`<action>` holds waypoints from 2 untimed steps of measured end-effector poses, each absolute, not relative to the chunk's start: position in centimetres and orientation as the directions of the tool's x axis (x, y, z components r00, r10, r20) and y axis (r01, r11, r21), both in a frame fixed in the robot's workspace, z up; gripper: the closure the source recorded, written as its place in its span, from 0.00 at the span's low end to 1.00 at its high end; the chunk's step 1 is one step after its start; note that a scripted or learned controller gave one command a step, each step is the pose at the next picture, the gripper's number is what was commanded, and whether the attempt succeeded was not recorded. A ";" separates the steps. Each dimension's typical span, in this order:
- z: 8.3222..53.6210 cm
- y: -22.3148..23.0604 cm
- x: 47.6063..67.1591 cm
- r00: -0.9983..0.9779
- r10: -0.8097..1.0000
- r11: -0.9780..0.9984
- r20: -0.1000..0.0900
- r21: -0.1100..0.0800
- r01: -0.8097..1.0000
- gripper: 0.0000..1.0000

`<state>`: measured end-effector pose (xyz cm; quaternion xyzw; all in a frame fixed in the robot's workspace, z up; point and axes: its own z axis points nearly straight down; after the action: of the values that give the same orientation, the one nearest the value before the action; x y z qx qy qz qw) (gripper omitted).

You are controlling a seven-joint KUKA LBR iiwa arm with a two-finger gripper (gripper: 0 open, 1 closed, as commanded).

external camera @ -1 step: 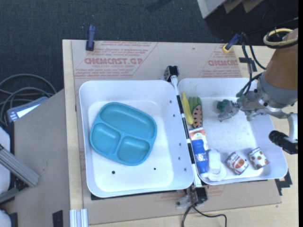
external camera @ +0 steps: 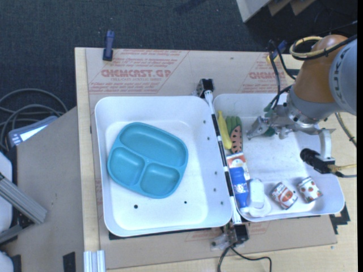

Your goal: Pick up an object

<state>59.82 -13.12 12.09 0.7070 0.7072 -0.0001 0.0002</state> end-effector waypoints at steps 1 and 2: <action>8.5 -18.1 63.4 0.001 1.000 -0.001 -0.001 0.001 1.000 0.00; 9.5 -18.1 63.5 -0.001 1.000 0.001 -0.002 0.004 1.000 1.00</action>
<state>63.51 -18.09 9.52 0.7069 0.7073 0.0005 0.0022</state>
